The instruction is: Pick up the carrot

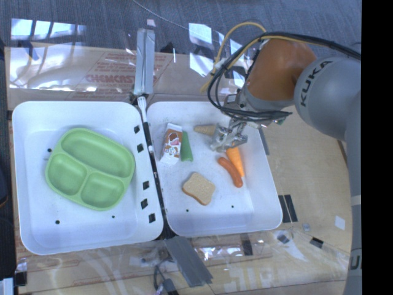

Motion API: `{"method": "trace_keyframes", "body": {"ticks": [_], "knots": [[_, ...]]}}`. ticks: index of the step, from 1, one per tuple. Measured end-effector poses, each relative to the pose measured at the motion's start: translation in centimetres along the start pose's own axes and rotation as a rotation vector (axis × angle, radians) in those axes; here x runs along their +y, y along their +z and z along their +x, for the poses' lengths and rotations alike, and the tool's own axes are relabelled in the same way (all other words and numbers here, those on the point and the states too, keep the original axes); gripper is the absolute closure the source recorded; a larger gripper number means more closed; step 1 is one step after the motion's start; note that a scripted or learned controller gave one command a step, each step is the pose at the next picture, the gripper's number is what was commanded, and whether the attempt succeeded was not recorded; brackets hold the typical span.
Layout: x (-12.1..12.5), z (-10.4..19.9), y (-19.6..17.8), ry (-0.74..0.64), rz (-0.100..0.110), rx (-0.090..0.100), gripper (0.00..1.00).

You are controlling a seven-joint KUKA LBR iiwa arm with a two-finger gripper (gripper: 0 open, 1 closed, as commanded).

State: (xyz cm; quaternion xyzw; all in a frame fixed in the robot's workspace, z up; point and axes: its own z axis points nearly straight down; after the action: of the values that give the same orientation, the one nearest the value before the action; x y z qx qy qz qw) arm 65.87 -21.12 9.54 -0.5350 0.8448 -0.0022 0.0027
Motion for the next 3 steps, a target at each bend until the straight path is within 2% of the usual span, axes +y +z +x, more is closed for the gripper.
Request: {"method": "trace_keyframes", "body": {"ticks": [1, 2, 3], "knots": [[-0.3, -0.3, -1.6, -0.005, 0.009, -0.004, 1.00], [4.9, -3.4, 0.2, -0.453, -0.007, -0.001, 1.00], [4.3, 1.0, -7.3, -0.593, -0.001, 0.001, 1.00]]}}
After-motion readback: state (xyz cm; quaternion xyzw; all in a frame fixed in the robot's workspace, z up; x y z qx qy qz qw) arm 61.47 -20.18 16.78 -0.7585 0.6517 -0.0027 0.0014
